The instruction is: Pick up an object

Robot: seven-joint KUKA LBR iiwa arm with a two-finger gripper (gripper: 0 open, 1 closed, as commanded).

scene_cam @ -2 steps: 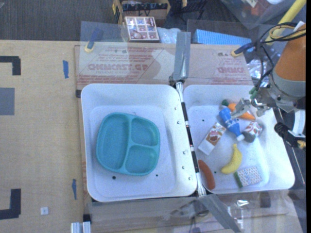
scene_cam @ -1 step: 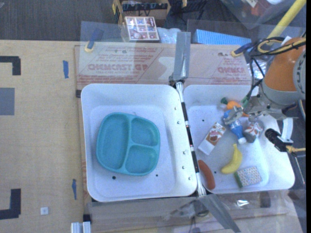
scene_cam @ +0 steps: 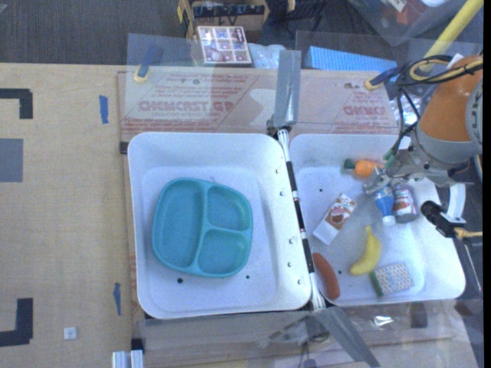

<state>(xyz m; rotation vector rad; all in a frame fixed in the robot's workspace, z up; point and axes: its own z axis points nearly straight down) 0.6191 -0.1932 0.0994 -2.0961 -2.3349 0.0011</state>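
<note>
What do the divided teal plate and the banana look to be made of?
The plate looks like moulded plastic: one even teal colour, soft sheen, rounded compartment ridges. The banana is probably a plastic toy, judging by its flat, unblemished yellow, though real fruit cannot be ruled out.

From my feed I see the bench [scene_cam: 54,205], light tan wood, with black tape marks [scene_cam: 17,103] near its left edge and small blue tape strips [scene_cam: 103,109]. Beyond its far edge lies dark grey carpet [scene_cam: 77,18]. An open cardboard box [scene_cam: 222,2] sits on that floor, a printed card [scene_cam: 223,44] just before it. Clear plastic sheeting [scene_cam: 207,98] with red lettering stands along the bench's far side.
</note>
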